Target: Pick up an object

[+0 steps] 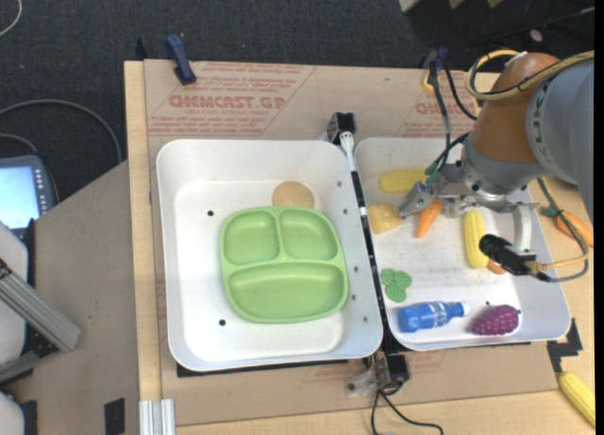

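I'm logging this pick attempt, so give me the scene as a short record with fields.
left bin: green divided plate, tan round piece
right bin: carrot, corn cob, blue bottle, purple grapes, green leaf
tool: low over right bin, by the carrot
held: nothing seen between fingers
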Motion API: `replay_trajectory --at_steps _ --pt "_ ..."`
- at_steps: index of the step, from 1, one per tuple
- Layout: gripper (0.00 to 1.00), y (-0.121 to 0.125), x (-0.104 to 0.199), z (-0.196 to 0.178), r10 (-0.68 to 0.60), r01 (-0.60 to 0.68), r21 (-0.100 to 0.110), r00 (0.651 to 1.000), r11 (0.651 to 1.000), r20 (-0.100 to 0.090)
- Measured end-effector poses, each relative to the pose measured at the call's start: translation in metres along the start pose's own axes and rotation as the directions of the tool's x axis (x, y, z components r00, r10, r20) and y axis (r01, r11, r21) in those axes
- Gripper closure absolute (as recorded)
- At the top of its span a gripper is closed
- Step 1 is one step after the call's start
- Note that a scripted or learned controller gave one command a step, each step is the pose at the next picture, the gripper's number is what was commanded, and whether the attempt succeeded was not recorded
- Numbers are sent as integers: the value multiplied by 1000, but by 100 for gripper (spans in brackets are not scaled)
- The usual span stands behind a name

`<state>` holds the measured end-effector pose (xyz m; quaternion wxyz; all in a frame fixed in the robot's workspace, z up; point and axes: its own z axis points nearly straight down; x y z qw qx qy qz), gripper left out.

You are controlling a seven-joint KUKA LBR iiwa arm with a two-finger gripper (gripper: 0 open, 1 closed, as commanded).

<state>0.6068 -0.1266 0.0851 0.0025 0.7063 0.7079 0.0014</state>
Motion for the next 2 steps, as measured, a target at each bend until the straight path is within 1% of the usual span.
replay_trajectory --at_steps 1,2 --pt "100 -2 0 -11 3 -3 1 1000 1000 0" --pt "100 -33 67 -105 -3 3 0 1000 1000 -3"
